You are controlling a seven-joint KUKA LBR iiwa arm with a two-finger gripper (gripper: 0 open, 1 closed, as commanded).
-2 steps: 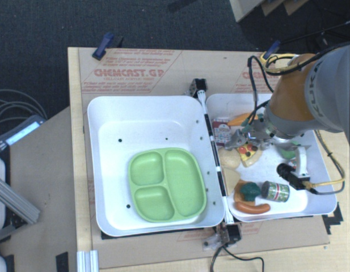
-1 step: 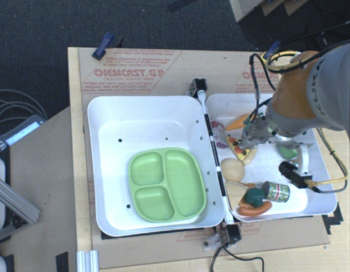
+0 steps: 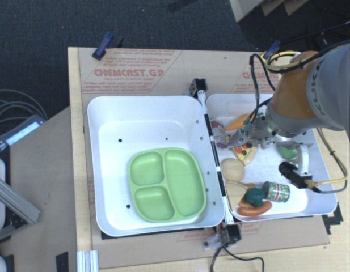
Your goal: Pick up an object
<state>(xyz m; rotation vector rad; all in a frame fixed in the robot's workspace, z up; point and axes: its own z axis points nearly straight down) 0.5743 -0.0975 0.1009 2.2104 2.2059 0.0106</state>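
My gripper (image 3: 251,136) hangs low over the upper left part of the right bin (image 3: 313,204), below the grey arm and its orange band (image 3: 294,92). Just under it lies a toy pizza slice (image 3: 243,151); I cannot tell whether they touch. An orange carrot (image 3: 237,122) and a purple piece (image 3: 219,132) lie beside the gripper at the bin's left wall. Nearer the front are a beige potato-like lump (image 3: 232,169), a green-labelled can (image 3: 277,192) on its side, a dark green piece (image 3: 255,197) and an orange-red sausage (image 3: 254,210).
The left bin (image 3: 106,152) holds a light green divided plate (image 3: 166,184). A green object (image 3: 288,151) is partly hidden under the arm. Black cables (image 3: 311,183) loop from the wrist across the right bin's right side. The bins' shared wall (image 3: 211,152) runs left of the gripper.
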